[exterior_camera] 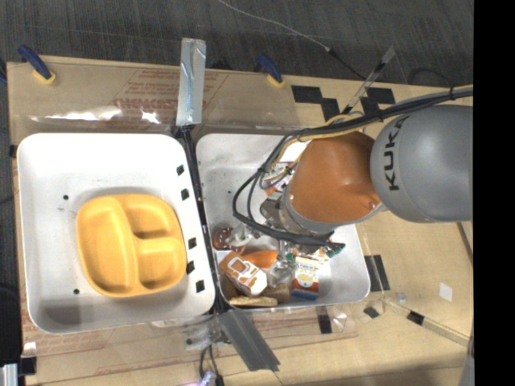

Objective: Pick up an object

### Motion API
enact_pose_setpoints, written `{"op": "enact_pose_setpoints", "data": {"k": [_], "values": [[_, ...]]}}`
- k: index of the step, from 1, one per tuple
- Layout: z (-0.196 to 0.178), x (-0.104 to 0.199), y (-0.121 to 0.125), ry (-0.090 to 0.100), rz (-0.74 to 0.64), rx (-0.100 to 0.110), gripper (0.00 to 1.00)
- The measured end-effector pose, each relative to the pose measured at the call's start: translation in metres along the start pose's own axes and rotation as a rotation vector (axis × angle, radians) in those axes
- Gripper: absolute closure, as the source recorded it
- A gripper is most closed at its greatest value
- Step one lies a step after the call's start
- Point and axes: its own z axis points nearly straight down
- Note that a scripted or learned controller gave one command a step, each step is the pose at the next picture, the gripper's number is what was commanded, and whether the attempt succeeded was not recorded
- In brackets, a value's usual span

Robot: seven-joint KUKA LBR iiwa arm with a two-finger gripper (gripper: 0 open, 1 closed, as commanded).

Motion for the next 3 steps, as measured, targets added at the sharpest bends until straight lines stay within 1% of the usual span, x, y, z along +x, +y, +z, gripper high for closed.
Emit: {"op": "enact_pose_setpoints", "data": {"k": [1,2,3], "values": [[-0.1,-0.077,-0.028,-0.009,0.028,-0.008,0.0],[-0.007,0.002,-0.003,-0.024,-0.084,0.01,0.0],[-0.006,-0.01,-0.006,-0.001,-0.007,0.004,0.0]]}}
